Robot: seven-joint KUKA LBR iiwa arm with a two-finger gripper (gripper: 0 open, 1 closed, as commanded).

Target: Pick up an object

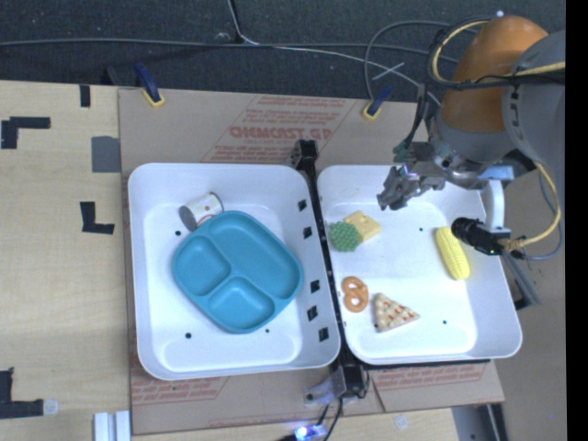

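In the right bin [487,338] lie a yellow corn cob [452,252], a green broccoli piece [344,236] touching a yellow cheese wedge [364,225], a brown pretzel [355,293] and a pizza slice [392,313]. My gripper [397,191] hangs over the bin's far part, up and to the right of the cheese wedge. Nothing shows between its fingers.
The left bin [147,274] holds a blue divided tray [237,270] and a small tipped cup [200,211]. A black divider [317,237] separates the bins. Cables loop near the arm [487,81] at the upper right.
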